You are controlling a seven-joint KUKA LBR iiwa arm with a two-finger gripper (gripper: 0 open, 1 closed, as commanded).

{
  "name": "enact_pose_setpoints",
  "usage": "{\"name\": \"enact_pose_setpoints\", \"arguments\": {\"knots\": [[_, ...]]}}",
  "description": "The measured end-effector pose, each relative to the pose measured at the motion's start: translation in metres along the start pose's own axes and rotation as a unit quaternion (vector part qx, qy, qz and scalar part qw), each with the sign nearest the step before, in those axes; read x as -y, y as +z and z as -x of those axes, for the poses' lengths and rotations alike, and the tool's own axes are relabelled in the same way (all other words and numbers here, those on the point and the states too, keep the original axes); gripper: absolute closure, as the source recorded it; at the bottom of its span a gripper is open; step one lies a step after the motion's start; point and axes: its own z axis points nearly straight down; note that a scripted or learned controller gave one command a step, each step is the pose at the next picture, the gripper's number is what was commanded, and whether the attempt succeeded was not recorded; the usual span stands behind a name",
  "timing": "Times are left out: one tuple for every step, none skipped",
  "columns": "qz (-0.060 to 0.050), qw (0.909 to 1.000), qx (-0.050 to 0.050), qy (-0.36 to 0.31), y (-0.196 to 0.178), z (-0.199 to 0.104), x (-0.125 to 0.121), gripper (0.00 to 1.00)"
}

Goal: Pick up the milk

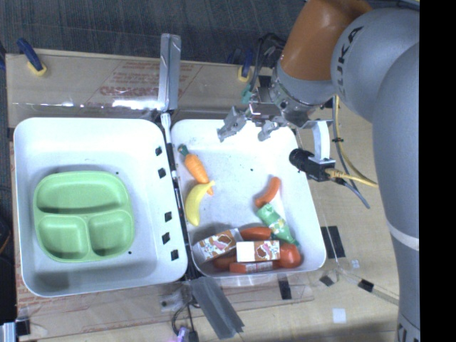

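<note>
Up at the far edge of the right bin (313,212), the end effector (248,127) hangs above the white floor with its two fingers (231,125) spread apart and nothing between them. Well away from it, at the bin's near end, the milk carton (257,250) lies on its side among a pile of toy food, touching a second small carton (217,244) to its left and red pieces around it. A green bottle (275,222) lies just beyond the milk, with a sausage (268,190) past that. Nearer the divider rest a carrot (194,166) and a banana (197,200), close together. On the worktop (92,77), the left bin (28,141) holds a green sectioned tray (83,216).
</note>
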Motion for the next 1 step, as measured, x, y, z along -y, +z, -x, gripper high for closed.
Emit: {"name": "enact_pose_setpoints", "arguments": {"knots": [[0.000,0.9966,0.000,0.082,0.1029,0.0265,-0.0098,0.00]]}}
